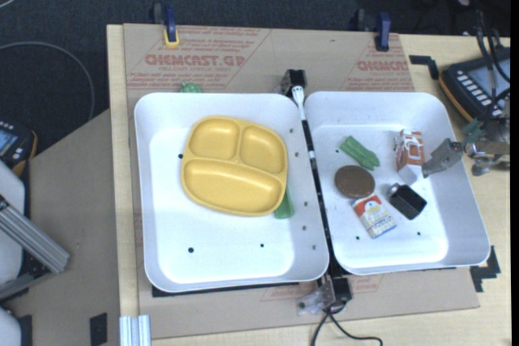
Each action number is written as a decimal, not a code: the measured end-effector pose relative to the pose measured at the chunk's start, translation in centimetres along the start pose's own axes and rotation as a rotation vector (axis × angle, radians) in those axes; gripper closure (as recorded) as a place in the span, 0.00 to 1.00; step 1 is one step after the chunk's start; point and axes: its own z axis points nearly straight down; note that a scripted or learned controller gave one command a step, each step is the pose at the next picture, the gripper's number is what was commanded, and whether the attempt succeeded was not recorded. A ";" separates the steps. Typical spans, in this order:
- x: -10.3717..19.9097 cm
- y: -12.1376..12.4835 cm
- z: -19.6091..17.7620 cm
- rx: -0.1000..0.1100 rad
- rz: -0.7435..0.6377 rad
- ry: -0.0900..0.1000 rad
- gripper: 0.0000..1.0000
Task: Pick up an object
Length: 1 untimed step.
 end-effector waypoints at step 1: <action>0.0 0.1 -1.1 -0.004 -0.001 -0.002 1.00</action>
